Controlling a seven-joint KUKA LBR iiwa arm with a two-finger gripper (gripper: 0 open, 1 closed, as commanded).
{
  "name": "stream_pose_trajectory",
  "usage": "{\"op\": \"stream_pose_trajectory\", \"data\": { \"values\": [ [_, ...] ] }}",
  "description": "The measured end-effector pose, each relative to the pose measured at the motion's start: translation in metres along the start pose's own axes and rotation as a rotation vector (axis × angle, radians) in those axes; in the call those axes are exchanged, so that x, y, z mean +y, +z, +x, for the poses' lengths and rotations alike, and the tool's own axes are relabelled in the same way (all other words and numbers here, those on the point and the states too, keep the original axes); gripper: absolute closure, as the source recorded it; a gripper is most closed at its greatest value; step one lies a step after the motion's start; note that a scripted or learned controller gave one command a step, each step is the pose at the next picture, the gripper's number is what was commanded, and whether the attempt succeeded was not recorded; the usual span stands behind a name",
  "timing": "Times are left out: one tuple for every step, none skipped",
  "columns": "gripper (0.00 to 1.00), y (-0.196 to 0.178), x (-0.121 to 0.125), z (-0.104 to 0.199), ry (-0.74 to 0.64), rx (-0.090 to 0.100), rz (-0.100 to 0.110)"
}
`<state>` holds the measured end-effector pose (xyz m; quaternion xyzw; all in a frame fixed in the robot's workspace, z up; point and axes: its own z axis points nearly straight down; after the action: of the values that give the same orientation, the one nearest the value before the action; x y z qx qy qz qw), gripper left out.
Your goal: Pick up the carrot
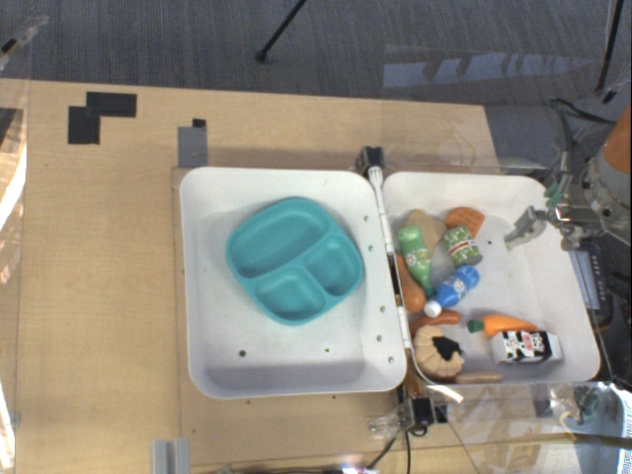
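A KUKA arm's gripper (525,227) hangs over the right rim of the right-hand bin (553,275), its grey fingers spread apart with nothing between them, poised well short of its target. The carrot (506,324), orange with a green tip, lies on its side near the bin's front edge, touching the top of a small black-and-white milk carton (524,347) that crowds any approach from the front. Along the bin's left wall sits a jumble of toy groceries, among them a blue-and-white bottle (455,288) and a green bottle (416,253), apart from the carrot. The left-hand bin (212,363) carries a teal divided plate (294,259) at its centre, apparently waiting to receive items.
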<state>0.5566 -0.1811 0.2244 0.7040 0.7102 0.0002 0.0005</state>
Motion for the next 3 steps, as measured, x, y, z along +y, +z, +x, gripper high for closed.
{"op": "stream_pose_trajectory", "data": {
  "values": [
    [0.0,0.063,-0.07,0.047,0.063,0.005,0.009],
    [0.0,0.137,-0.066,0.035,-0.234,0.001,-0.006],
    [1.0,0.126,-0.061,0.036,-0.237,-0.001,-0.015]
  ]
}}
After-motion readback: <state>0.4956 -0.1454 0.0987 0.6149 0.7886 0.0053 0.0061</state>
